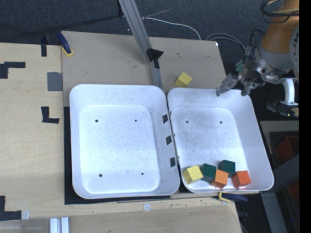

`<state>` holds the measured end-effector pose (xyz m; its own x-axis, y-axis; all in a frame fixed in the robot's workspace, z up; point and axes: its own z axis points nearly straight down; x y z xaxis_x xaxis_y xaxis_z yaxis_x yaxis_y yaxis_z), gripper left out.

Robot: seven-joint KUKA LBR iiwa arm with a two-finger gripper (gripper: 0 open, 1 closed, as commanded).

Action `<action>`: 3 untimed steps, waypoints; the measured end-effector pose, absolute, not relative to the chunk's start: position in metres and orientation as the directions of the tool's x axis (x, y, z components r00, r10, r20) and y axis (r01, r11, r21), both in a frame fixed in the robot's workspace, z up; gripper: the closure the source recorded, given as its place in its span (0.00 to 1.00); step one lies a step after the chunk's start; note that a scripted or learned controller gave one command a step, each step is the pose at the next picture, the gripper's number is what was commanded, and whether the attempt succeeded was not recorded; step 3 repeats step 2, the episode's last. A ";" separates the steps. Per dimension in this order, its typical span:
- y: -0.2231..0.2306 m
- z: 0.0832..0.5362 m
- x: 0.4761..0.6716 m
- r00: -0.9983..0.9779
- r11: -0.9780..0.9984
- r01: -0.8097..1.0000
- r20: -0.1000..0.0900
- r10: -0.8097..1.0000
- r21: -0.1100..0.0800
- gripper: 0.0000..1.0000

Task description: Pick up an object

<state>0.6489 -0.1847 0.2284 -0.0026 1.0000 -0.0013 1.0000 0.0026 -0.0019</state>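
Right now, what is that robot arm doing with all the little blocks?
The arm's gripper hangs over the far right corner of the right bin and holds nothing. Five blocks sit bunched at that bin's near edge: a yellow block, two green blocks, an orange block and a red block. Another yellow cube lies on the bench beyond the bins. The left bin sits beside it.

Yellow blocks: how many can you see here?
2. One yellow block lies in the right bin, at the left end of the cluster by its near edge. The other yellow block sits on the bench beyond the bins. None looks hidden.
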 end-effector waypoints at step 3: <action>-0.178 0.092 0.596 -0.001 0.001 1.000 -0.001 1.000 0.000 0.00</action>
